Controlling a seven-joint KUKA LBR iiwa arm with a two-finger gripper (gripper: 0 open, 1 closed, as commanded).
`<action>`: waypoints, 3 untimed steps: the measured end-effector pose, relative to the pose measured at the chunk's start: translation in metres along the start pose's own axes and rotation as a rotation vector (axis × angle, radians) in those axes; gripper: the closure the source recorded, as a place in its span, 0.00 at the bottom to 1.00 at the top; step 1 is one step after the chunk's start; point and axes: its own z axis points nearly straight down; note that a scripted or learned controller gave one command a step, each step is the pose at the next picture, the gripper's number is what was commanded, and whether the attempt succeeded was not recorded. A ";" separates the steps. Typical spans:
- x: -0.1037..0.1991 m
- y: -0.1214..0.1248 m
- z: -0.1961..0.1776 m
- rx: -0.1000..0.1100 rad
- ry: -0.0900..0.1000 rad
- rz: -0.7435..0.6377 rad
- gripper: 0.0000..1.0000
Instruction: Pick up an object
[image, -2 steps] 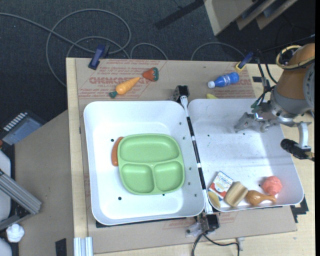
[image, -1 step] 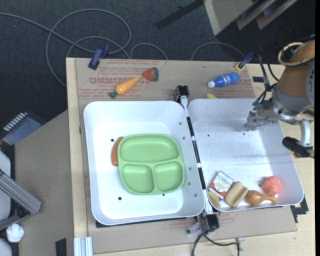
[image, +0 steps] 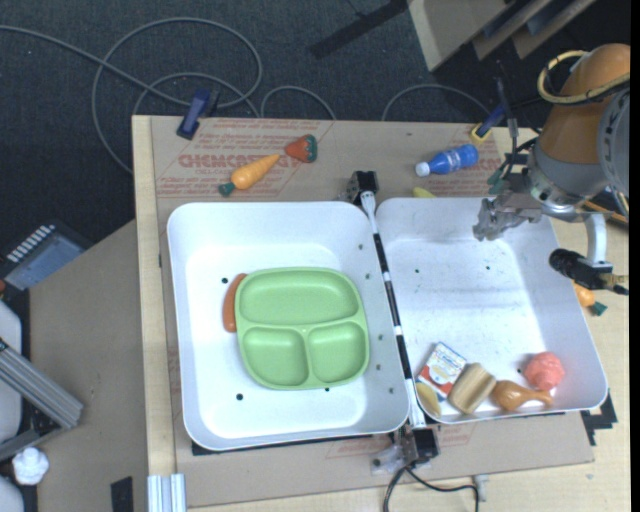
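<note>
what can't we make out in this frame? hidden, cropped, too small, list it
- Gripper: small and dark above the right bin; finger state unreadable.
- Orange object: mostly hidden under the green tray; identity unclear.
- Pile in the right bin's near corner: small carton, tan piece, orange piece and pink item overlap; label too small.
- Arm: cut off by the right edge.

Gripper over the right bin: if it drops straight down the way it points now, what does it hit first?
Most likely the bare floor near the back of the right bin. The gripper hangs there, well away from the toys piled at the front edge, though depth is hard to judge.
</note>
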 end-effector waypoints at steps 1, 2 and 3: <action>0.047 -0.016 -0.020 0.005 0.003 0.000 1.00; 0.047 -0.016 -0.020 0.005 0.002 0.001 0.00; -0.062 0.007 -0.015 0.002 -0.003 0.004 0.00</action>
